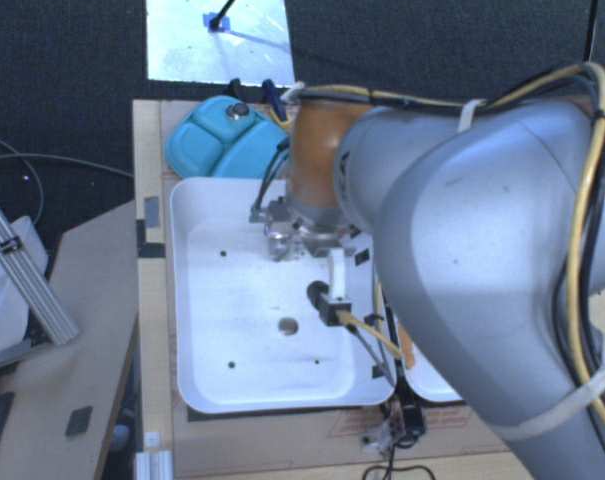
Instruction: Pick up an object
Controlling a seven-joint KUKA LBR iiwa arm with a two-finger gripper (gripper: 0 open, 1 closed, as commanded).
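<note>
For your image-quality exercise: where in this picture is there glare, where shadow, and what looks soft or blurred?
Camera view: glare washes out the pale sheet at the top; the arm looms large and slightly soft in front, hiding most of the right bin; soft shadow lies in the left bin under the wrist; the surround is dark.
</note>
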